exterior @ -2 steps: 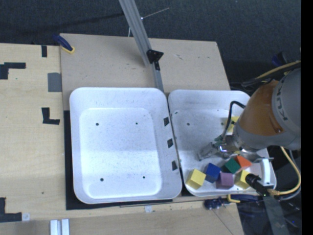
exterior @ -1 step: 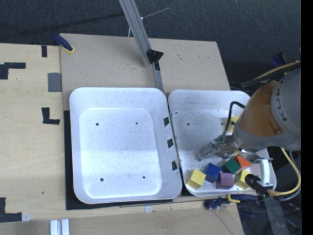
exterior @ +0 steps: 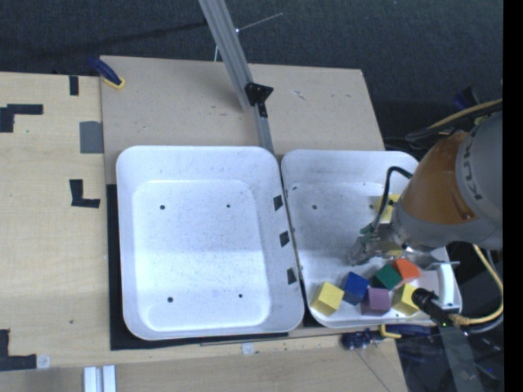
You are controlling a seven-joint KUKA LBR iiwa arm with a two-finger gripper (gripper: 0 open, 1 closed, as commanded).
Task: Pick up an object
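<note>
The grey arm [exterior: 458, 190] with its orange band enters from the right and bends down over the right bin [exterior: 327, 178]. Its gripper [exterior: 369, 247] sits low inside that bin, near the middle of the bin's right half, just above and to the left of a cluster of small blocks. The fingers are dark and small against the bin floor, and whether they are spread or closed I cannot tell; nothing is visibly caught between them.

The blocks lie crowded in the near right corner of the right bin. A yellow block [exterior: 328, 298] lies furthest left, close to the near rim. Just right of it is a blue block [exterior: 355, 287], and next to that a purple block [exterior: 377, 300]. A green block [exterior: 387, 277] sits a little further back, touching or almost touching the blue and purple ones. An orange block [exterior: 407, 268] lies just right of the green one, closest to the arm's wrist. Another yellow block [exterior: 406, 298] rests at the right of the purple one, partly hidden by a black cable fitting [exterior: 425, 300]. The gripper is nearest the green and orange blocks but appears apart from them.

The left bin [exterior: 200, 239] lies beside the right one, their rims touching along the middle. A grey metal pole [exterior: 229, 39] slants in from the far side toward the seam between the 2 bins.
</note>
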